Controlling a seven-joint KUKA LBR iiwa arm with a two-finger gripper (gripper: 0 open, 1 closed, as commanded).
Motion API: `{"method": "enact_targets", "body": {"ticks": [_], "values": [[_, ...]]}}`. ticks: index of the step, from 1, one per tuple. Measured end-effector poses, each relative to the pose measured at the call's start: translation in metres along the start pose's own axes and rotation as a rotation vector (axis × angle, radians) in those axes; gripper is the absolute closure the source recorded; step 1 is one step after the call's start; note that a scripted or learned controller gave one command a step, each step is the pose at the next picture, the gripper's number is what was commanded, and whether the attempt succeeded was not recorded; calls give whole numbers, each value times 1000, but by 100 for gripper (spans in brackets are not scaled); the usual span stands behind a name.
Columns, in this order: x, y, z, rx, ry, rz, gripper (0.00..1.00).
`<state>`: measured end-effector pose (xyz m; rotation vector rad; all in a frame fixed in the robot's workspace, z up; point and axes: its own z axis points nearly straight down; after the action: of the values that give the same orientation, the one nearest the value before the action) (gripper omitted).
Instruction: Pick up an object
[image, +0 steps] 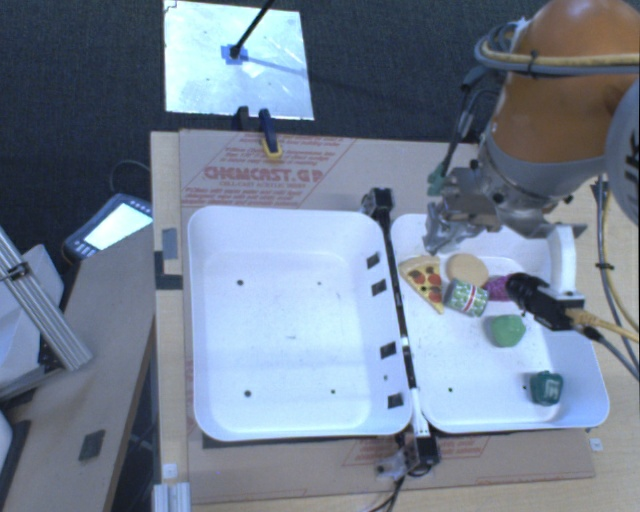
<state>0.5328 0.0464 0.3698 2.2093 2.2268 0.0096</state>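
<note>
The gripper (440, 238) hovers just above the pizza slice (424, 279) in the right bin (580, 400). I cannot tell its state. A cookie (466, 268) and can (464, 298) lie beside the slice.

pizza slice (424, 279): a toy wedge, yellow with red spots, lay flat in the upper left part of the right bin (580, 405), right of the frame's centre, its tip pointing down and to the right.
bun (467, 268): a round tan piece sat just right of the pizza slice, touching or nearly touching it.
can (464, 298): a small cylinder with a green, white and red label lay on its side just below the bun.
purple piece (497, 289): partly hidden, wedged just right of the can; shape unclear.
green lump (507, 330): rounded, light green, lay lower right of the can.
teal block (546, 387): small, dark teal, sat apart near the bin's lower right corner.
</note>
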Motion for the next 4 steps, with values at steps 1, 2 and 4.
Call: {"method": "enact_targets", "body": {"ticks": [1,2,4], "values": [[69,-47,-10,5,2,-3,100],[67,-44,-144,-9,4,2,100],[183,-23,-165,5,1,-1,100]]}}
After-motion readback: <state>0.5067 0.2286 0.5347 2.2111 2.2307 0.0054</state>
